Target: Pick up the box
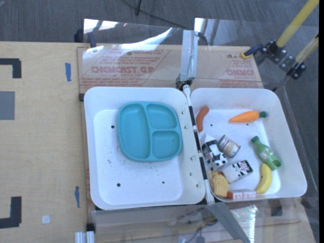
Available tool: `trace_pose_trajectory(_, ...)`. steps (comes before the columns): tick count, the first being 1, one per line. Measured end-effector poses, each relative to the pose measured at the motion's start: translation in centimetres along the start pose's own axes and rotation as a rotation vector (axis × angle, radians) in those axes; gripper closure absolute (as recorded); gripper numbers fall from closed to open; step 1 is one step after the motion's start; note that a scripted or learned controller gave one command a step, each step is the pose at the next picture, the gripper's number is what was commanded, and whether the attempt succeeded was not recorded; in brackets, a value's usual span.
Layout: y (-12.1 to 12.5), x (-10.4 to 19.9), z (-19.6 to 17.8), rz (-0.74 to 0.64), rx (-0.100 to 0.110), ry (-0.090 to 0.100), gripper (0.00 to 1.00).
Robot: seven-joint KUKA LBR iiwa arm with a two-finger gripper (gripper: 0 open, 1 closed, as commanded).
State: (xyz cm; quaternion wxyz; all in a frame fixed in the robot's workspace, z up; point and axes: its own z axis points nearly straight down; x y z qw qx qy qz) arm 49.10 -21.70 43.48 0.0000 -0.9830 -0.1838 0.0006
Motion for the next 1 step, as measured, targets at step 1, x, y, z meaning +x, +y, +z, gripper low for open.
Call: trace_pose_trajectory(1,0.17,-1.32,17.93,-0.045,0.002,-0.001,0.00)
